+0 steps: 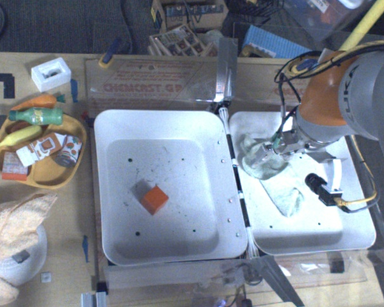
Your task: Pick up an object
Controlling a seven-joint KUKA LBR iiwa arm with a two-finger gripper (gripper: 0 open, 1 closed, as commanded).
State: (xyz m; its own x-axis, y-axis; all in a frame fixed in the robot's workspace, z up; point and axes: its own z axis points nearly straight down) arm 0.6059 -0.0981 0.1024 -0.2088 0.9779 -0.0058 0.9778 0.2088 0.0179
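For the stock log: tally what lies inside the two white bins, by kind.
Orange block, left bin: 1
Clear plastic cup, right bin: 1
Pale crumpled wrapper, right bin: 1
Total: 3

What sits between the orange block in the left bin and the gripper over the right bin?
In the camera view, bare white floor of the left bin, then the raised rims where both bins meet, separate the orange block from the gripper.

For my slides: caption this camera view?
Arm reaches into the right bin; orange cube sits in the left bin.
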